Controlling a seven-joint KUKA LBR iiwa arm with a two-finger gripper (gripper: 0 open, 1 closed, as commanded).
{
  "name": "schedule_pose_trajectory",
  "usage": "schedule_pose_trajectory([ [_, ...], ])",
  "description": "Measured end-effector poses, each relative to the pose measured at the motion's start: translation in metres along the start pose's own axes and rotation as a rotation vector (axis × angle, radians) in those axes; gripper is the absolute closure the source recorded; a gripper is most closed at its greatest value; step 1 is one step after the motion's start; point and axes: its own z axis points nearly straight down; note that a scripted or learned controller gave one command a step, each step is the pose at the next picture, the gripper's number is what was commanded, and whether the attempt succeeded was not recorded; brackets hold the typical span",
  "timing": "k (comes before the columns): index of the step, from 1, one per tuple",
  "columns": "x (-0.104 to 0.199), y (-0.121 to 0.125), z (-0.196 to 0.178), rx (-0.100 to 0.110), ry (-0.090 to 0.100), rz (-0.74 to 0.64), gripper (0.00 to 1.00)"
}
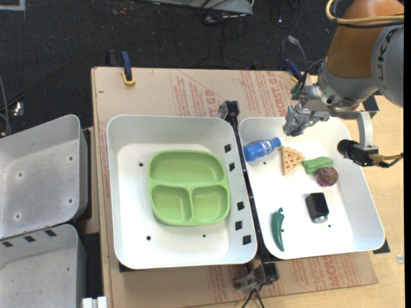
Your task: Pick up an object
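My gripper [292, 128] hangs over the back of the right bin [359, 233], just right of and behind a blue bottle [261, 149] that lies on its side. Nothing shows between its fingers. A yellow pizza-slice toy [291, 160] lies in front of the gripper. To the right of that slice are a green leafy piece [316, 165] and a dark red ball [327, 176]. Nearer the front lie a black block [317, 207] and a green chili pepper [278, 228].
The left bin [125, 236] holds a light green divided plate [189, 186]. A row of black clips runs down the divider between the bins. White panels lie off the bench at the left. The arm's orange band rises at the upper right.
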Motion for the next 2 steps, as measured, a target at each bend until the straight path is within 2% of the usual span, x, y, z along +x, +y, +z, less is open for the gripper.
schedule_pose_trajectory([
  [1, 0.051, 0.002, 0.014, -0.001, 0.0, -0.001, 1.0],
  [2, 0.106, -0.009, 0.026, 0.001, 0.001, -0.002, 1.0],
])
